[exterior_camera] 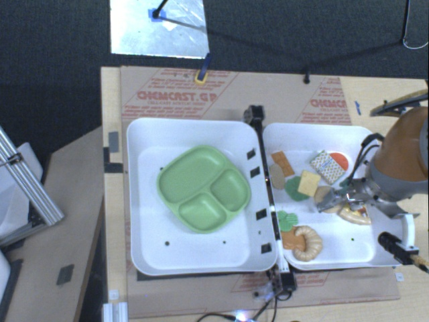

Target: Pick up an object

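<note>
The right bin (348, 136) holds several toy foods. There is a brown cracker (282, 163), a green disc (293, 189), a yellow cheese square (310, 182), a patterned packet (328, 166) and a red-orange disc (340, 160). A pizza slice (354, 215), a croissant (305, 241) and a small green piece (288, 219) lie nearer the front. My gripper (331, 201) is low in this bin, just right of the cheese square and at the left end of the pizza slice. I see nothing clearly held in it.
The left bin (147, 247) holds a green divided plate (203, 188). A black divider rail (263, 180) runs between the bins. The arm (402, 159) covers the right bin's right side. A foil sheet (159, 19) lies beyond the bench.
</note>
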Motion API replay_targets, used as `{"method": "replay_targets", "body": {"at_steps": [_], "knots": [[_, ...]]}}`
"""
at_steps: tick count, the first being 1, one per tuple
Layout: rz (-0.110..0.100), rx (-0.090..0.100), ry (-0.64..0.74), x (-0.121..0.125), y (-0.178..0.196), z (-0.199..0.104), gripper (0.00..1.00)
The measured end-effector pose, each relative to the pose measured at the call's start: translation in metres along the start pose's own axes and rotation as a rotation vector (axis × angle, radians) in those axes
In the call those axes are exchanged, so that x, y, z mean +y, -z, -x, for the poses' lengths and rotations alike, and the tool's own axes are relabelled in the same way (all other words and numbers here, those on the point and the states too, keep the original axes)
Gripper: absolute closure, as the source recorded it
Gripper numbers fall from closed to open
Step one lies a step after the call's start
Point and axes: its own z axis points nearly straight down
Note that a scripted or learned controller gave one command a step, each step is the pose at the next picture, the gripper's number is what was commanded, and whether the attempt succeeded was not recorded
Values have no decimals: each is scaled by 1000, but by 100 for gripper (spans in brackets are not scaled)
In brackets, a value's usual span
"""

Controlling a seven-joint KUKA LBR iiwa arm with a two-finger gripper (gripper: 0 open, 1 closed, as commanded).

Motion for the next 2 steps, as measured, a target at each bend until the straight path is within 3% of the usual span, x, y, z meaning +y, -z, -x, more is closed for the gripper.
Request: {"method": "replay_targets", "body": {"at_steps": [1, 2], "knots": [[6, -3, -1, 2, 13, 2, 100], [0, 1, -2, 3, 71, 13, 100]]}}
